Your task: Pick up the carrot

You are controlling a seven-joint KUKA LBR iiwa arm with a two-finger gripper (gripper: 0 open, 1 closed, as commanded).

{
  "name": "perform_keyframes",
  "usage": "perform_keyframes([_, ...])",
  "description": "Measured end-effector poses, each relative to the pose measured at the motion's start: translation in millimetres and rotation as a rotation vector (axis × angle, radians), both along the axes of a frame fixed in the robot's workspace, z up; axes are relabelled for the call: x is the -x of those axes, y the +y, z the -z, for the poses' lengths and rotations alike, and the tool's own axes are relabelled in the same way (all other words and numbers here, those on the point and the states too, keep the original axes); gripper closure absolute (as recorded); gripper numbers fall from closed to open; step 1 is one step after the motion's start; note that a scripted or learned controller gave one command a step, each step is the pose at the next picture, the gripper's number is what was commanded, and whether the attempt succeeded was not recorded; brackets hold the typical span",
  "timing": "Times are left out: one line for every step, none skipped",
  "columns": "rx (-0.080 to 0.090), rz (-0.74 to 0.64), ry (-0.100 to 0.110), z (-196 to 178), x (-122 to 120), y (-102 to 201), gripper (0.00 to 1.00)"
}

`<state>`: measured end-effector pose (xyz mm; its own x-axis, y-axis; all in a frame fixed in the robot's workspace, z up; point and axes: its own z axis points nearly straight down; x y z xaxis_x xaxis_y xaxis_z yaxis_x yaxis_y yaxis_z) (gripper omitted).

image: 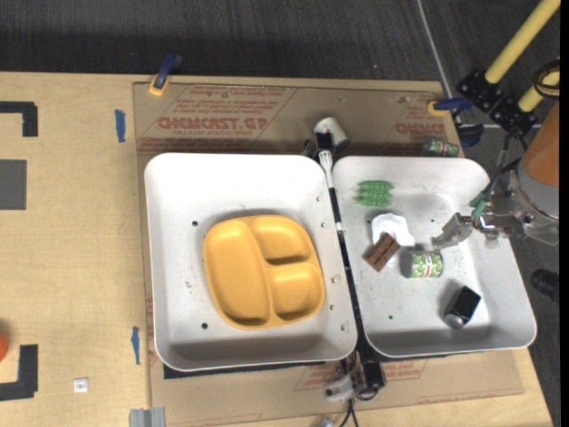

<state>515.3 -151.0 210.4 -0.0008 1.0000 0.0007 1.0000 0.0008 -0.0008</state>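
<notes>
My gripper (447,231) hangs over the right side of the right white bin (507,283), reaching in from the right. It sits just above and to the right of a small green can (424,264). Nothing can be seen held in it. A small orange shape (3,347) pokes in at the far left edge of the view, on the bench well outside both bins; what it is cannot be told.
The right bin also holds a green ridged item (374,192), a white crumpled piece (392,229), a brown bar (382,253) and a black block (462,305). In the left bin (169,238) lies a yellow divided plate (263,268).
</notes>
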Motion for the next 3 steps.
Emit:
perform_keyframes([-0.001,0.211,0.003,26,36,69,0.00])
perform_keyframes([0.000,0.212,0.000,16,35,68,1.00])
perform_keyframes([0.000,0.523,-0.003,-5,35,97,1.00])
